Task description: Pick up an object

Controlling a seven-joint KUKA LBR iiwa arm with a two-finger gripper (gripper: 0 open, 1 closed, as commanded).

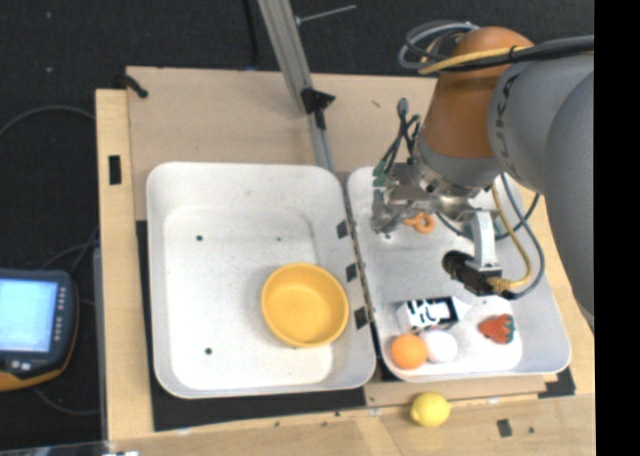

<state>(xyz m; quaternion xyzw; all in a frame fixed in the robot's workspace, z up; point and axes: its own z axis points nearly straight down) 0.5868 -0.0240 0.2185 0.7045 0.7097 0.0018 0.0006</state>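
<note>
So the big grey arm [545, 114] comes in from the right with its orange band sitting over the far end of the right bin [400, 274], and that's where the pick is going to happen, since the left bin [200, 244] just has a yellow bowl [305, 304] near its front right corner. The gripper [390, 219] is down low at the back left of the right bin, close to the wall between the two bins, and honestly I can't tell how the jaws stand, it's all a blur of metal and cables there. Just to its right is a small orange ring-shaped thing [423, 223], looks like the likely target, nearly touching the gripper body but not visibly between the fingers, so I wouldn't call it held. If I were doing this step I'd shift the fingers right so they straddle the ring before closing. The rest is bunched at the front edge: a black and white block [430, 312], an orange ball [407, 351] touching a white ball [440, 347], and a strawberry-looking red toy [496, 328]. A lemon [430, 409] lies on the bench outside the bins.
</note>
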